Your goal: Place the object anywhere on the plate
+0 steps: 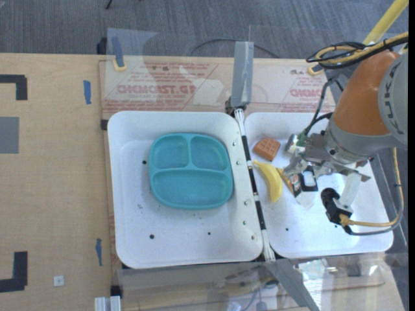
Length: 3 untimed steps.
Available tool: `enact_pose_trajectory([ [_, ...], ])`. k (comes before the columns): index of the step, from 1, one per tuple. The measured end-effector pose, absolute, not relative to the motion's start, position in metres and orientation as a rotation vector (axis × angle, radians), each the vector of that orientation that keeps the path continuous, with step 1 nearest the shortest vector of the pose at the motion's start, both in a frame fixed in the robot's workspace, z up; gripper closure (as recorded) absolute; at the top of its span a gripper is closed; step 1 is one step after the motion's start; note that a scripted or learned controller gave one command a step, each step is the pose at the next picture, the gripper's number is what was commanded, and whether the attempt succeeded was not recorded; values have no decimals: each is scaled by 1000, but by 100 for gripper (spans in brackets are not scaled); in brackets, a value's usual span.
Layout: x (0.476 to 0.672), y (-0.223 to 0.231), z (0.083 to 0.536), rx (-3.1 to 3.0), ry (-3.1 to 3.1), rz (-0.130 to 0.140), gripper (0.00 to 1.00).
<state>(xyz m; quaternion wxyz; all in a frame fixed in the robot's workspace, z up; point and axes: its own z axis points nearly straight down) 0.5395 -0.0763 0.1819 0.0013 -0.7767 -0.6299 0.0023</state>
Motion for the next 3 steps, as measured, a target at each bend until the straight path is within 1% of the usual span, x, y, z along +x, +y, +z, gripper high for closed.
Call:
enact_pose_trajectory([
  [1, 580, -2, 182, -2302, -2136, 4, 100],
  [2, 590, 65, 182, -2147, -2293, 3, 100],
  [3, 590, 65, 182, -2148, -2293, 3, 0],
])
